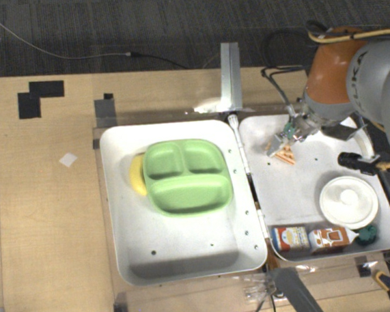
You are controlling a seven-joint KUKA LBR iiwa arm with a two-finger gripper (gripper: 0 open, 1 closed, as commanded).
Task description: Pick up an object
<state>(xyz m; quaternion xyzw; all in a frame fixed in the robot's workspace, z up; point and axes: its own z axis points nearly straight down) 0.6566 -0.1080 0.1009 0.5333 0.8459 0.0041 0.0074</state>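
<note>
Carton (310, 238) far from pincer (290, 132).

Light wood bench (43, 221) w/ black tape marks (38, 97); dark carpet floor (133, 17); thin cable (68, 53).

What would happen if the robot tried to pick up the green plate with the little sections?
The green plate looks like molded plastic, so it is probably stiff and fairly light. It is wide, with a rounded rim, so a small two-finger tool would likely have to pinch the rim, and it might slip or tilt. It partly covers a yellow thing, which could get nudged.
</note>
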